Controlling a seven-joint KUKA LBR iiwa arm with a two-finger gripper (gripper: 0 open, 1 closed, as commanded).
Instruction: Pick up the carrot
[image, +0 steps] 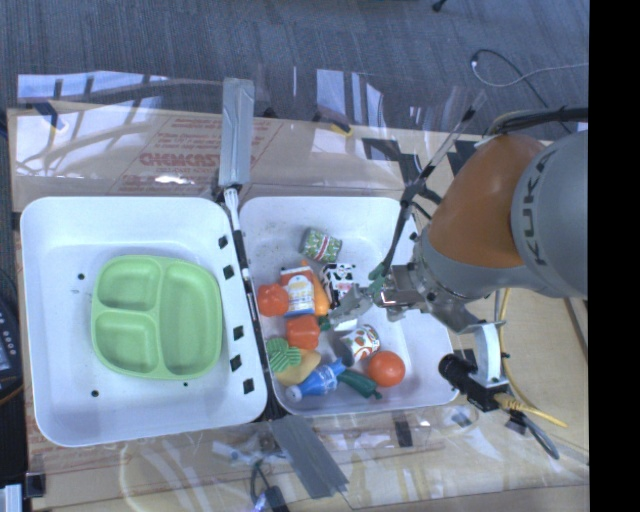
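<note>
Not started w/ grab. Carrot (320, 292) lies in right bin (420, 225), wedged btw. can (298, 290) & cow box (342, 279). My gripper (352, 305) hovers just beside it; fingers' state: can't tell. Descend, pinch, lift all left.

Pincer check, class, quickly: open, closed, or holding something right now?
Pincer: cannot be told; it sits low in the right bin among the toys, with nothing seen held.
</note>
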